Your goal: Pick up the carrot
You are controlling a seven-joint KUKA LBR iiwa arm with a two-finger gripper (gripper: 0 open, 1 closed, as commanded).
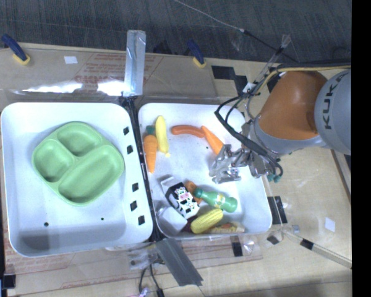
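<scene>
Camera view, bench log

M: Where does the carrot [149, 153] lie?

K: Right bin [260, 193], against its left wall, long axis running up and down the view, green top at the far end; a yellow banana [162, 135] lies just beside it on the right, nearly parallel; two more orange pieces sit further right, a long one [185, 129] and a tapered one [213, 140]; the tapered one may also be a carrot, too small to settle

M: And the gripper [226, 167]?

K: Low over the right half of the same bin, near the tapered piece, well apart from the carrot at the wall; nothing visibly held; whether it stands wide or narrow I cannot tell, the metal parts blur together

M: Step in hand, then?

K: Judged as approach, no grasp yet; if the wall carrot is the target, travel left across the bin and close across its short width, not along its length; come down near its middle, since the wall on one side and the banana on the other leave little room; a tilt away from the wall could help

M: Risks?

K: Nudging the banana, or pinching it along with the carrot; scraping the bin wall; the clutter at the near end, green bottle [217, 199] and cow-patterned toy [182, 200], should be passed over, not through
</scene>
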